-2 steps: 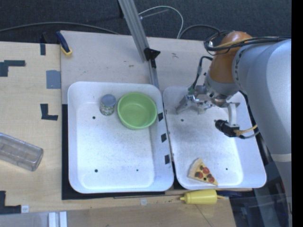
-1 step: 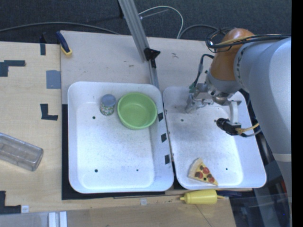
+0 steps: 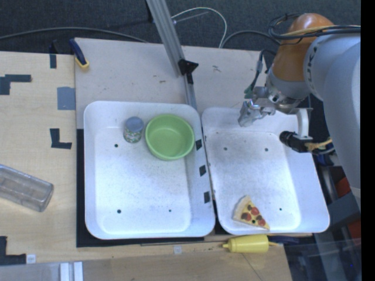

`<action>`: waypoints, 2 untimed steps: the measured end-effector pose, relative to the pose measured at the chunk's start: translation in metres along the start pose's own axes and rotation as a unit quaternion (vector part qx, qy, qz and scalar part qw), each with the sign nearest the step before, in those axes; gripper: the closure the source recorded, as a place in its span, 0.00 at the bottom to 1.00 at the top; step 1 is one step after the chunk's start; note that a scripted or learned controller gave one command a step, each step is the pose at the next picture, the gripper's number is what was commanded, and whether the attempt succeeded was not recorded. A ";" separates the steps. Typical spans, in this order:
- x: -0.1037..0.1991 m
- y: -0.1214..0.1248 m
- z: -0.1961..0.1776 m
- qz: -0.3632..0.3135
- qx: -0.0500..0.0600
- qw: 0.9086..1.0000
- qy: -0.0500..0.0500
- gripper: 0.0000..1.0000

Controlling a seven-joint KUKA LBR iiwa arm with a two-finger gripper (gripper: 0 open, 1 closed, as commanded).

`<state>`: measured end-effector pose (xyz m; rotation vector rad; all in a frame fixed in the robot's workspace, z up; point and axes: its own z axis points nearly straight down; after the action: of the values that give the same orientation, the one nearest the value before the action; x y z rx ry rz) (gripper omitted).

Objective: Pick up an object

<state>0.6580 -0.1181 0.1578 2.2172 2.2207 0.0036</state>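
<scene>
Speckled white bins (image 3: pixel 199 157): round green bowl (image 3: pixel 170 136), triangular pizza slice (image 3: pixel 251 213); gripper (image 3: pixel 248 116) state unclear.

The arm (image 3: pixel 328 63) reaches in from the right, its gripper (image 3: pixel 248 115) hanging over the far rim of the right bin (image 3: pixel 304 174). A pizza slice (image 3: pixel 251 213) lies near that bin's front edge, well apart from the gripper. In the left bin (image 3: pixel 102 174), a green bowl (image 3: pixel 170 136) sits at the far side with a small can (image 3: pixel 133 129) just beside it. A yellow bottle (image 3: pixel 248 244) lies on the bench in front of the right bin. A clear plastic tube (image 3: pixel 23 187) rests on the bench left of the bins.
</scene>
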 end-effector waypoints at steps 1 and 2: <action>0.005 0.004 -0.063 0.000 -0.001 1.000 0.000 1.00; 0.005 0.005 -0.087 0.000 0.001 1.000 0.000 1.00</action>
<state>0.6625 -0.1127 0.2449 2.2186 2.2222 0.0025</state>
